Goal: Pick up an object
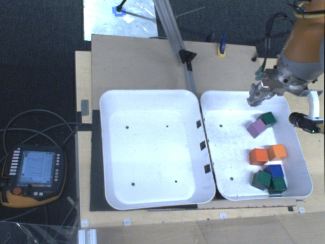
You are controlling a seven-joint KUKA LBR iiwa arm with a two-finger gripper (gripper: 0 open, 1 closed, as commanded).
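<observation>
Hovering above a purple block [257, 128] touching a green one, the hand [257, 96] has an unreadable grip.

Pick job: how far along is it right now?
Nothing looks picked yet: the purple block, green block and orange blocks all lie in the right bin. The end effector hangs above that bin's far edge. The grasp and lift remain.

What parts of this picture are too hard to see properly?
- The two-finger gripper: too small and blurred in the camera view to tell how its tips stand.
- The grey and orange arm: cut off by the top and right edges.
- The dark green blocks: partly covered by the blue block, so their count is unclear.
- The handheld screen: its writing is too small.
</observation>
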